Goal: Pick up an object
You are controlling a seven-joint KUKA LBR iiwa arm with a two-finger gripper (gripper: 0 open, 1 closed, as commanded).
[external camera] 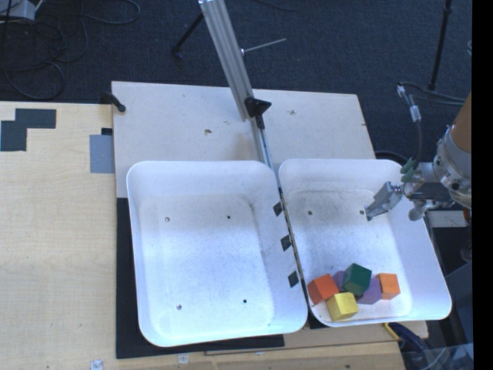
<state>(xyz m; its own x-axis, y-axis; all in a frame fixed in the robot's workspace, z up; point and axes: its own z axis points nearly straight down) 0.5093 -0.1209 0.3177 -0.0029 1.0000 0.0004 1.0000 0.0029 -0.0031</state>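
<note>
Several small blocks lie clustered in the near corner of the right bin [323,183]: an orange block [323,287], a green block [357,277], a purple block [373,292], a second orange block [389,285] and a yellow block [342,306]. My gripper [398,206] hangs over the right side of this bin, well behind the cluster. It is open, with one grey finger [380,202] pointing left, and nothing sits between the fingers.
The left bin [146,183] sits beside the right one, separated by a rim with black clips. A slanted aluminium rail [231,60] rises behind the bins. A cable [416,129] loops above the wrist at the right.
</note>
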